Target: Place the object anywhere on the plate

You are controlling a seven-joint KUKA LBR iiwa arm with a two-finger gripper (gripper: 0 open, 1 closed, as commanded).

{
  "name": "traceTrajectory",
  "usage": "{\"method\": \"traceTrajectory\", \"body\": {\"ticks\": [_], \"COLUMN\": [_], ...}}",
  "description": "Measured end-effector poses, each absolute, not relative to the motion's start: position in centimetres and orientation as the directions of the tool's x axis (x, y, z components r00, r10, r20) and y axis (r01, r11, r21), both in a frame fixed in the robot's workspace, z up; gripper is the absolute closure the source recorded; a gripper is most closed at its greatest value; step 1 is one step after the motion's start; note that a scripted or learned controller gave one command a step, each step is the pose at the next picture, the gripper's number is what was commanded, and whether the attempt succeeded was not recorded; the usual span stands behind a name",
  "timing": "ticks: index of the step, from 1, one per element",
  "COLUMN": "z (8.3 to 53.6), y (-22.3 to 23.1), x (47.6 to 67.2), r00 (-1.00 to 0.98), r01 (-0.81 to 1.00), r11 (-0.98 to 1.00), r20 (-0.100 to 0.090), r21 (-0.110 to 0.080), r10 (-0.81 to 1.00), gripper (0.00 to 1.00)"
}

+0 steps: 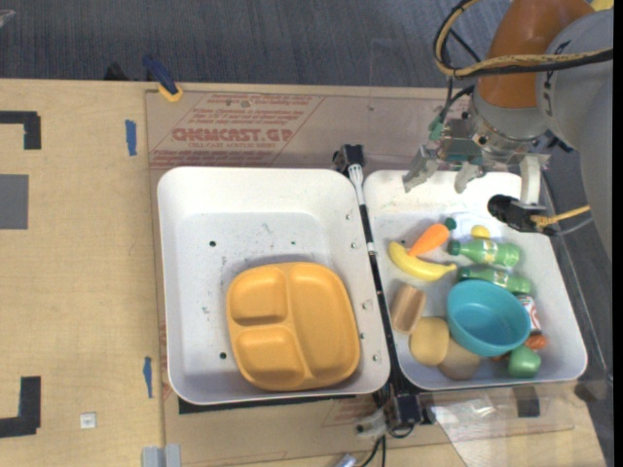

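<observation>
An orange divided plate (290, 325) lies in the left bin (195, 202), toward its front. The right bin (569, 343) holds a heap of toy food: a carrot (429, 238), a banana (417, 263), a green bottle (487, 253), a teal bowl (487, 316), a bread roll (406, 306) and a tan potato (429, 341). My gripper (443, 173) hangs above the back edge of the right bin, open, fingers spread with nothing between them. It is well above and behind the carrot.
A green pepper (524, 361) and a red-labelled can (531, 319) sit at the right bin's front right corner. A black clip (348, 156) joins the bins at the back. Cardboard (234, 129) lies behind the bins, wooden bench (68, 290) to the left.
</observation>
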State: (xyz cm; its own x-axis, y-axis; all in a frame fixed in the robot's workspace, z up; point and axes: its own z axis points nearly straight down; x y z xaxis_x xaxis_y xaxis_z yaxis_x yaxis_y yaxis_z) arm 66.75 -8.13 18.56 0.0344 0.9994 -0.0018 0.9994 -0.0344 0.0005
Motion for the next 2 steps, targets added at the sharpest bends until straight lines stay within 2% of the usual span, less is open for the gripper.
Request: {"method": "traceTrajectory", "body": {"ticks": [1,2], "z": [18.6,15.3], "y": [-7.8,-10.8], "x": [59.5,52.2], "r00": [-0.448,-0.702], "r01": [0.894,0.712], "r11": [0.448,0.702], "r20": [0.0,0.001], "r21": [0.0,-0.002], "r10": [0.894,0.712], "gripper": [0.0,0.0]}}
